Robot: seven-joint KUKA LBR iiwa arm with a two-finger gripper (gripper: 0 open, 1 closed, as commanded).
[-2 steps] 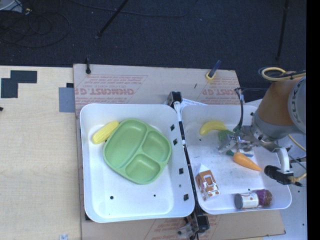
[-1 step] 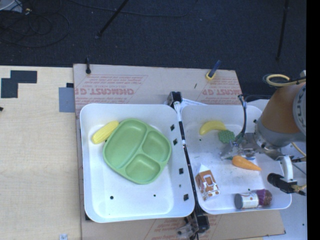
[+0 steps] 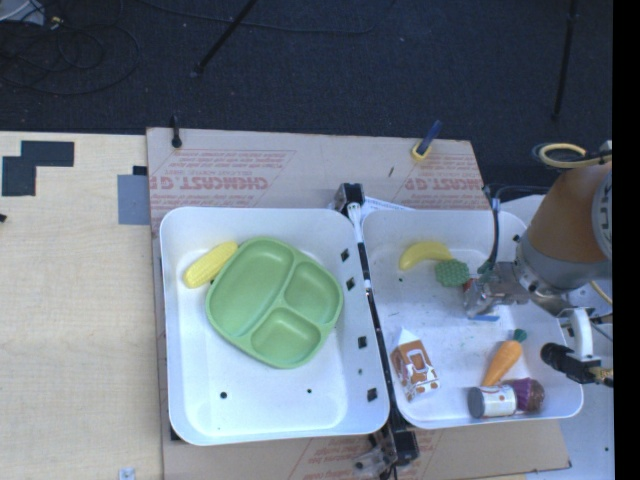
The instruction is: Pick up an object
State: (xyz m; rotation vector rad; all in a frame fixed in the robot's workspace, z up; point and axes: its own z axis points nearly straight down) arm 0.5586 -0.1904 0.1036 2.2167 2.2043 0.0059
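My gripper [image 3: 484, 298] hangs low over the right bin [image 3: 450, 423], reaching in from the right under the orange-banded wrist. It is just right of a small green knobbly object [image 3: 452, 272], close to it but I cannot tell if they touch. A yellow banana [image 3: 424, 255] lies beyond that, toward the bin's back left. An orange carrot [image 3: 502, 362] lies in front of the gripper, with a dark-ended jar [image 3: 506, 399] on its side at the front edge. A small orange and white box [image 3: 415, 367] sits at the front left.
The left bin [image 3: 200, 398] holds a green divided plate [image 3: 274, 301] and a yellow corn cob [image 3: 209, 264] at its back left. A black divider [image 3: 361, 288] runs between the bins. A cable [image 3: 494, 230] hangs by the arm.
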